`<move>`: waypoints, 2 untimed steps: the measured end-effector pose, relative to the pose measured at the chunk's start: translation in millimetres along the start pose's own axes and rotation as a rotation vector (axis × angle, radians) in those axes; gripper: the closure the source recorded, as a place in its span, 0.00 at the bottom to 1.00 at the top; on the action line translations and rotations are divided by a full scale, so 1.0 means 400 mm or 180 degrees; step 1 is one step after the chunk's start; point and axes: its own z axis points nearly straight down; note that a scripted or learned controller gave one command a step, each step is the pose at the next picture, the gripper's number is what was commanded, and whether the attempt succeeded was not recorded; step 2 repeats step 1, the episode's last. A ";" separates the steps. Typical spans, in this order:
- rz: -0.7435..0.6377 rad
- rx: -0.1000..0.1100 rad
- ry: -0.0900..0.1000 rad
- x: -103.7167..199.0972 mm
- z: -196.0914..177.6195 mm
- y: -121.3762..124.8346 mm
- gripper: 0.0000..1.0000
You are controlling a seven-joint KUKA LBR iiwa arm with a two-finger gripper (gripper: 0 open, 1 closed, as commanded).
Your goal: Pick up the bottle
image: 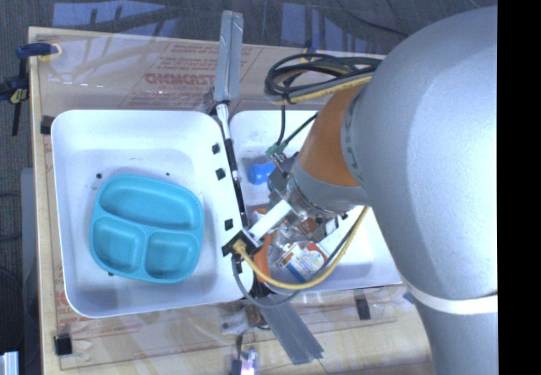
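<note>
camera view looks down on a tabletop (101, 69) with two white bins. left bin (68, 145) holds a light blue divided tray (148, 228), lying flat near its middle. right bin (254, 124) is largely covered by the grey arm (431, 154) with its orange band (325, 149), reaching low into it. jaws (292, 251) sit near the bin's front, among a cluster of small items; whether they are wide or narrow cannot be told. just under them lies what may be the bottle (303, 262), with orange and white showing, though its shape is unclear. a blue object (258, 171) lies further back.
</note>
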 end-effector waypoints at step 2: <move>-0.0026 0.0015 -0.0017 0.001 -0.018 0.000 1.00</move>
